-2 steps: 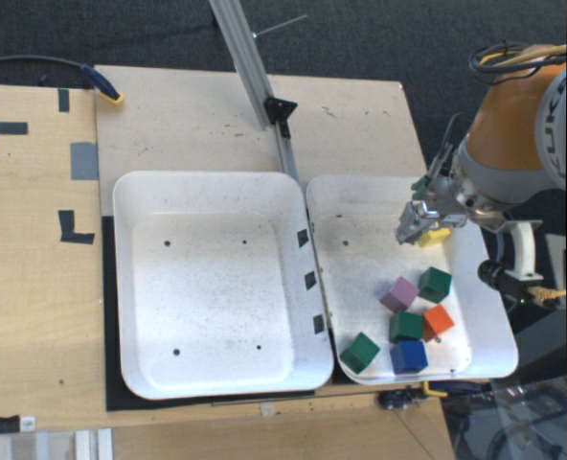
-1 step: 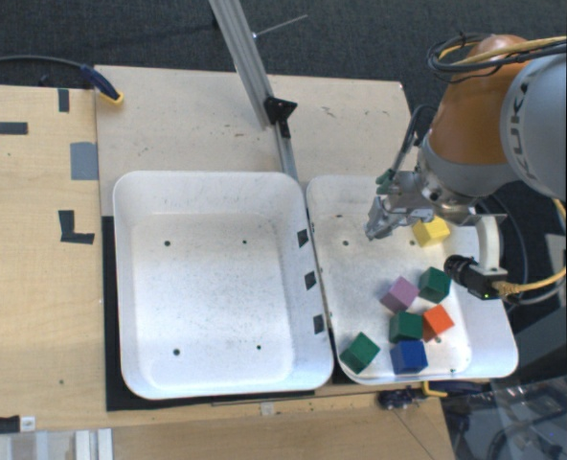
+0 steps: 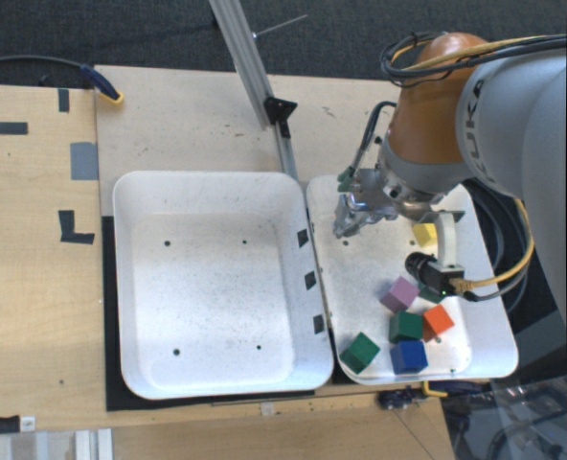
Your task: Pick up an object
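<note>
The right bin (image 3: 333, 286) holds several small blocks near its front: a purple block (image 3: 397, 294), a dark green block (image 3: 407, 327), an orange block (image 3: 439, 320), a blue block (image 3: 409, 356) and a green block (image 3: 361, 351). A yellow block (image 3: 424, 234) lies farther back, partly hidden by the arm. My gripper (image 3: 348, 222) hangs over the back left part of the right bin, well apart from the blocks, with nothing seen between its fingers.
The left bin (image 3: 130, 209) stands beside the right one. A slanted metal pole (image 3: 245, 51) crosses the bench behind the bins. Black cables (image 3: 509, 257) loop off the arm at the right. Grey tape marks lie on the bench at the left.
</note>
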You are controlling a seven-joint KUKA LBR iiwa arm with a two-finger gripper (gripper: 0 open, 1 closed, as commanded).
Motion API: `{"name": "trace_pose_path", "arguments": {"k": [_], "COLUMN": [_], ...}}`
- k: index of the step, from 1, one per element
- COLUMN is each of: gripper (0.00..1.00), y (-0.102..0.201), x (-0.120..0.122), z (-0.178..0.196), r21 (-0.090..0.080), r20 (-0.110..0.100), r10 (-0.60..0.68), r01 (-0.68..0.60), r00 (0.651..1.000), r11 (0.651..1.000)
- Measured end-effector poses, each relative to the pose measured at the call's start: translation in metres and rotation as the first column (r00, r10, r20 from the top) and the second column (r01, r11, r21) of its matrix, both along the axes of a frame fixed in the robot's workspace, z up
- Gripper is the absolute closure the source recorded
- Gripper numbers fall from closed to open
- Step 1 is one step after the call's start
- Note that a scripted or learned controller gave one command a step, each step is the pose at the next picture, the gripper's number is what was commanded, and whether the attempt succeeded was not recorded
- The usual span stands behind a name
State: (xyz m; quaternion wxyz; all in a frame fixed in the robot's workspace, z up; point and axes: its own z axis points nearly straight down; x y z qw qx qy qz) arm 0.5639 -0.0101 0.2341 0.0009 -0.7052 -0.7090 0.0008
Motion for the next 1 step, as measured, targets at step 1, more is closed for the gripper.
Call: {"name": "trace_pose_path", "arguments": {"k": [1], "gripper": [1.00], "y": [0.0557], "x": [0.0171], "z": [0.0075], "r21": [0.002], "r20": [0.002], "r10": [0.002], "r01": [-0.002], "r00": [1.000], "r11": [1.000]}}
